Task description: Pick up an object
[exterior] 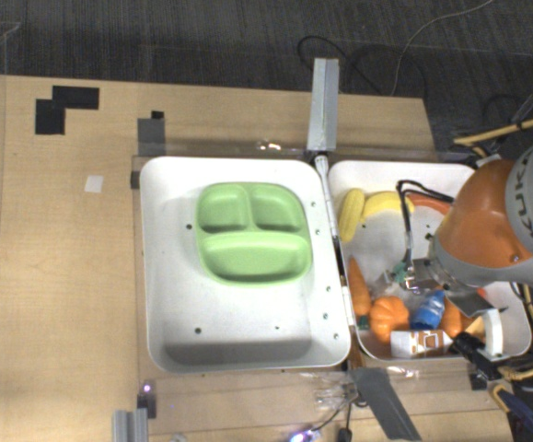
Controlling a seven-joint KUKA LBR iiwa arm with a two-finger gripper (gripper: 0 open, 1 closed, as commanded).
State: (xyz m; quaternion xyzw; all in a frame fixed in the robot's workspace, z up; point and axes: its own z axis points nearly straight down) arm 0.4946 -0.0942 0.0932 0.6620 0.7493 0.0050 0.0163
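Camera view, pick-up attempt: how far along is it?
Done: the arm has reached over the right bin. In hand: the gripper is low among the objects, just above the blue object and beside the small pumpkin. Left: nothing looks lifted; the banana and carrot lie untouched.

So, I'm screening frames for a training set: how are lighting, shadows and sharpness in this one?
Camera view: lighting is soft and even, with no harsh glare on the left bin; a grey shadow lies along that bin's near wall below the green plate; focus is slightly soft overall; the arm covers part of the right bin, so the small items under it blur together.
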